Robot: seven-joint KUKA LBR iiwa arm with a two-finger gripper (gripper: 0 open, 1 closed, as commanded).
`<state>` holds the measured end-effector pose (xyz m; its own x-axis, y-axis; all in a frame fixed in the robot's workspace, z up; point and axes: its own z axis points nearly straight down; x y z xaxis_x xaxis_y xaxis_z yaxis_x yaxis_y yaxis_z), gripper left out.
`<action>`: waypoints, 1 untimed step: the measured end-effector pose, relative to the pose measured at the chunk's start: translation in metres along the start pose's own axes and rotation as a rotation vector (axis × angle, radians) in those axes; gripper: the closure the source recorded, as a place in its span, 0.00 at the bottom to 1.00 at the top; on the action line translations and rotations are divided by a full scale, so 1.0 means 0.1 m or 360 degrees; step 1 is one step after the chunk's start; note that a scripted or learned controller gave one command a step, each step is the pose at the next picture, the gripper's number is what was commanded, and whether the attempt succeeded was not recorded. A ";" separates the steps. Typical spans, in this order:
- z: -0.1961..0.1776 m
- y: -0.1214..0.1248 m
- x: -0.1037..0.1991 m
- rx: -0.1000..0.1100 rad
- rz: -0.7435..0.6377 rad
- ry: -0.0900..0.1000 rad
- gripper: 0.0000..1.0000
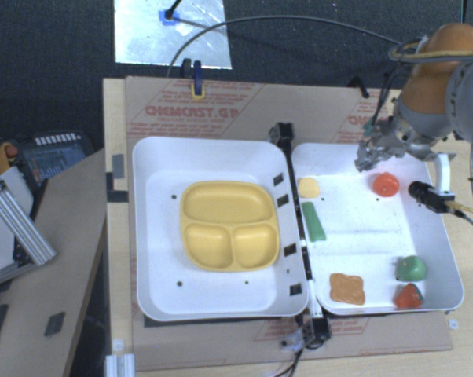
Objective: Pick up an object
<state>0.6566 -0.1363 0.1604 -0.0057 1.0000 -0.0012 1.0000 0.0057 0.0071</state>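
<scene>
The right bin [425,234] holds several small toy foods. A red-orange round one [386,184] lies near its far side. A pale yellow piece [308,186] and a green stick [313,221] lie along its left wall. An orange flat piece [347,288], a green lump [412,268] and a red one [408,295] lie near the front. My gripper [368,157] hangs over the bin's far edge, just up and left of the red-orange round one. It is small and dark against the arm.
The left bin [154,210] carries a yellow divided plate [229,225]. A black bar with clips [295,226] joins the two bins. A black and white fitting [431,193] juts over the right bin's right side. Cables arc over the far bench.
</scene>
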 end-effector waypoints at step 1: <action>-0.46 0.02 -0.05 0.0000 0.0000 -0.0001 1.00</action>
<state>0.6584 -0.1416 0.2061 -0.0054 1.0000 -0.0019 1.0000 0.0054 0.0073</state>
